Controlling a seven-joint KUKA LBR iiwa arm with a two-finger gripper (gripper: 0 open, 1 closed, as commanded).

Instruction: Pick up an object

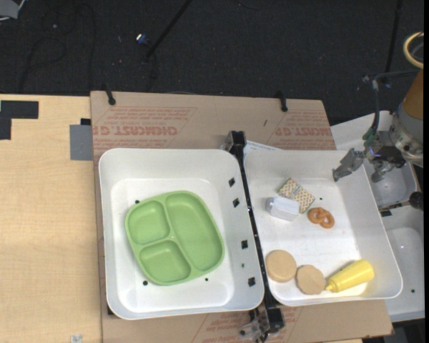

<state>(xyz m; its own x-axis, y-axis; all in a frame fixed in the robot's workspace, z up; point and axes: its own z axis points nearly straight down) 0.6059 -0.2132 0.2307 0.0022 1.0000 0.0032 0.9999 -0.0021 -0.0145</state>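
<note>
In the right bin (372,213) lie a small patterned packet (296,190), a pale little bottle (282,207) on its side, a brown pretzel (320,217), two round tan cookies (281,265) (310,279) and a yellow squeeze bottle (352,276) near the front right corner. A green divided plate (173,238) sits in the left bin (114,184). My gripper (361,167) hangs above the right bin's far right corner, open, with nothing between its fingers. It is well apart from all the objects.
A black divider (247,220) runs between the two bins. Both bins rest on brown cardboard (200,123). Wooden bench top (36,220) extends to the left. The arm's body (407,120) stands at the right edge.
</note>
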